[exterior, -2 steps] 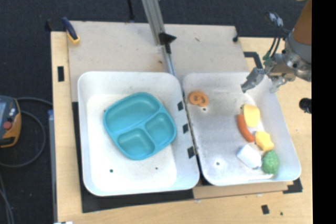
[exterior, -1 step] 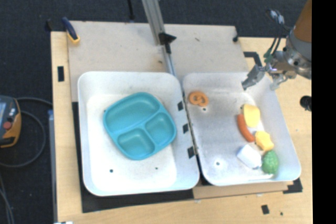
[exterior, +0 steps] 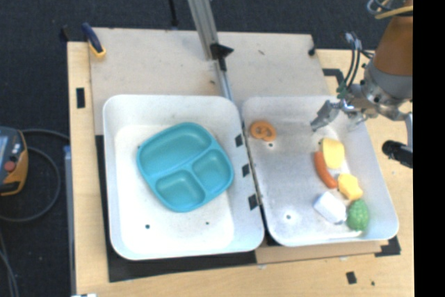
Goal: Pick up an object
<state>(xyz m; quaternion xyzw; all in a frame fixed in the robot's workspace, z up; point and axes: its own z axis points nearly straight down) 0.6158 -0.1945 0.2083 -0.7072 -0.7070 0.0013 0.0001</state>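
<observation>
The right bin [exterior: 292, 170] holds several small objects. An orange round piece [exterior: 262, 130] lies near its far left corner. Along its right side sit a yellow block [exterior: 333, 152], an orange sausage-shaped piece [exterior: 324, 170], a small yellow piece [exterior: 349, 186], a white block [exterior: 329, 206] and a green lumpy piece [exterior: 357, 215]. My gripper [exterior: 338, 113] hovers over the bin's far right part, just beyond the yellow block. It is open, with nothing between its fingers.
The left bin [exterior: 125, 233] holds a teal divided plate [exterior: 184, 165]. A slanted metal post [exterior: 201, 10] rises behind the bins, near where they meet. Cables hang beside the arm's orange band [exterior: 396, 45].
</observation>
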